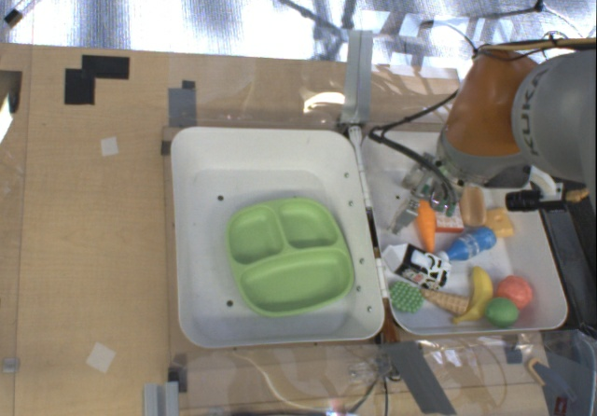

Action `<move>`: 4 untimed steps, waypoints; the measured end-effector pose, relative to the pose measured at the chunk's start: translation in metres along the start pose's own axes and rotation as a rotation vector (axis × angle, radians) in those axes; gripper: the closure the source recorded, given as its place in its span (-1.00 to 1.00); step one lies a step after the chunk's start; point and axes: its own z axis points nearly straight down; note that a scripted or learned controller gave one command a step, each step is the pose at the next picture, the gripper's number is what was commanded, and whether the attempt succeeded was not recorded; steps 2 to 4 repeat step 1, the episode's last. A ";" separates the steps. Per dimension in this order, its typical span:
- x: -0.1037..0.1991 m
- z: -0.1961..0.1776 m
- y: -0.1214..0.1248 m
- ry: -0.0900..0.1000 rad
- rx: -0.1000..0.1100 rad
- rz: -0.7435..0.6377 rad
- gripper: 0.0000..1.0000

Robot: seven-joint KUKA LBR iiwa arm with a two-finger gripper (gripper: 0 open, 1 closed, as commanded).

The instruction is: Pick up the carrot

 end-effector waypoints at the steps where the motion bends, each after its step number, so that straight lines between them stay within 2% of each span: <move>1: -0.001 -0.007 0.002 0.000 0.000 -0.006 1.00; 4: -0.001 -0.007 0.002 0.000 0.000 -0.006 1.00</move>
